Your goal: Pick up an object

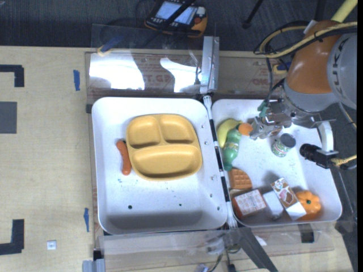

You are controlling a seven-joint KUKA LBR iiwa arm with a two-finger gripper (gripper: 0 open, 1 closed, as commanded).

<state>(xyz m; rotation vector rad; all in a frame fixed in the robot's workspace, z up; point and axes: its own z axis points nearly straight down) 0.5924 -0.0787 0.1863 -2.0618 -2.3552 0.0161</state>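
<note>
Yellow divided plate (163,146), orange hot dog (124,156), white bins (108,208)

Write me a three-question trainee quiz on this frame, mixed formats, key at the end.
1. True or false: the yellow divided plate lies in the left bin.
2. The orange sausage-shaped piece lies at which side of the plate in the camera view? A) left B) right C) on top of it
3. Fill in: the gripper hovers over the ___ bin, near the banana.

Key: 1 true; 2 A; 3 right
</note>
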